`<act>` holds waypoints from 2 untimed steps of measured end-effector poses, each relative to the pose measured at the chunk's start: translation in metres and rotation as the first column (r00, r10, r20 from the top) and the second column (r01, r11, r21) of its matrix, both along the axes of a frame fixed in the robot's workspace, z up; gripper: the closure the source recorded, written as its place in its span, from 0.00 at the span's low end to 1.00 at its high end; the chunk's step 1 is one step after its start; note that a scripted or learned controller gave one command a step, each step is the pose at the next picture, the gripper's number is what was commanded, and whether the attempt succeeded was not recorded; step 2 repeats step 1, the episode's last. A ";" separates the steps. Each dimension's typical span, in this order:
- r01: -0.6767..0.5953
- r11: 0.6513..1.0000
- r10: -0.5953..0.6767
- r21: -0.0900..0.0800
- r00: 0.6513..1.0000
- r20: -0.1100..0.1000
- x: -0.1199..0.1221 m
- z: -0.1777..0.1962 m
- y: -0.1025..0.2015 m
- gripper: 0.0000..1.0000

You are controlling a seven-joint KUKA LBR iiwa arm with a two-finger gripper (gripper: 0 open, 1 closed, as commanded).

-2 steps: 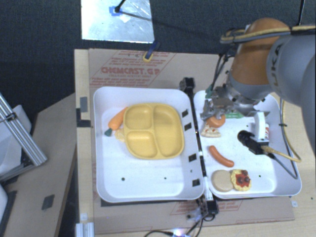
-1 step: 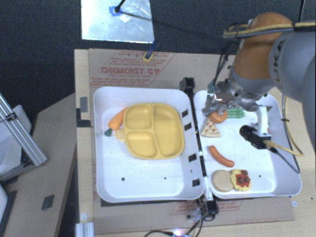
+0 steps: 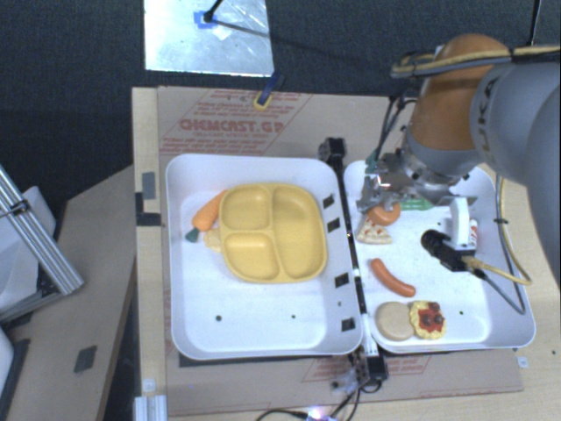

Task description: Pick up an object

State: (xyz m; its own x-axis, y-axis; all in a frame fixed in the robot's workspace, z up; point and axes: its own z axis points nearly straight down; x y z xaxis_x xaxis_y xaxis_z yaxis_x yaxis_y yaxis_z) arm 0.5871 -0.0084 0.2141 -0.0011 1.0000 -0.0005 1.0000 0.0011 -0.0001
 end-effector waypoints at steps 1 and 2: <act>0.000 1.000 0.000 0.000 1.000 0.001 0.001 0.002 -0.004 1.00; 0.000 1.000 0.000 0.000 1.000 0.001 0.001 0.002 -0.004 1.00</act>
